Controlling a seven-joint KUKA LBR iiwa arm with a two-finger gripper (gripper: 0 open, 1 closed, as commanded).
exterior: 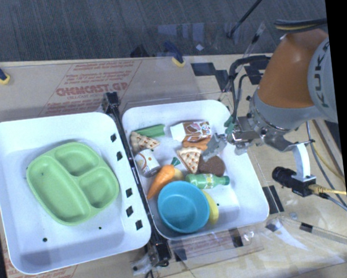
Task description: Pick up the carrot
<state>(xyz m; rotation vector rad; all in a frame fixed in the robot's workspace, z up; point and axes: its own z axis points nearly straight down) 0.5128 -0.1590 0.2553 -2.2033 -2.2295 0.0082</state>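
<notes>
One carrot (163,179) lies in right bin (247,176).

Cardboard-topped bench (194,270), dark carpet (85,20)

Carrot (162,179) hemmed in — blue bowl (182,206), green bottle (208,180), can (146,163), bin wall (138,189).

Red print reading "CHEMCAST GP" runs across the brown protective sheet (86,83) covering the bench, well beyond the fingers (214,142), past both bins.
</notes>
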